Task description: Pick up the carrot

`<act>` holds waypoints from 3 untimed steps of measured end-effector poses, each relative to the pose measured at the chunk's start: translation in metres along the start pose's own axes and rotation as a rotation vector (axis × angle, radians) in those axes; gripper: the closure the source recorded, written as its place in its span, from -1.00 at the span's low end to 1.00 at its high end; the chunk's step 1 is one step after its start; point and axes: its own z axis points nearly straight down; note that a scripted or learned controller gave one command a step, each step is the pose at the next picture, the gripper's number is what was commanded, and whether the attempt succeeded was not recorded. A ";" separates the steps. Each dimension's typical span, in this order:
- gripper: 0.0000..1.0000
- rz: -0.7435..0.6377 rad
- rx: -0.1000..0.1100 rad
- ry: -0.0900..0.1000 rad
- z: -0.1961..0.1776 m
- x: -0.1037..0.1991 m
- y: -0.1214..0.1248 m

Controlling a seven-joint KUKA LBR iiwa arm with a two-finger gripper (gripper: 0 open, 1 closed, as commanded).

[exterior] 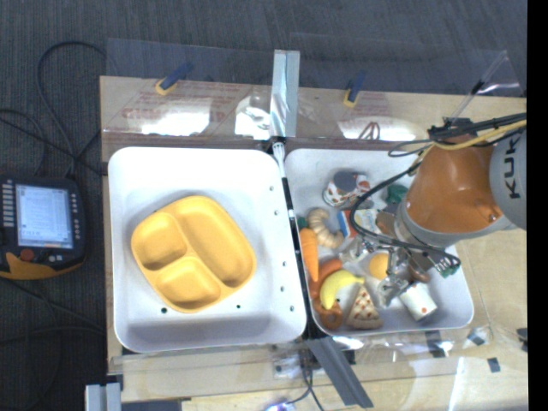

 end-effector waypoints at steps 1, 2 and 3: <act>1.00 -0.001 0.002 -0.003 -0.011 -0.003 0.000; 1.00 -0.132 -0.014 0.006 -0.094 -0.063 0.086; 1.00 -0.127 -0.007 0.006 -0.205 -0.027 0.016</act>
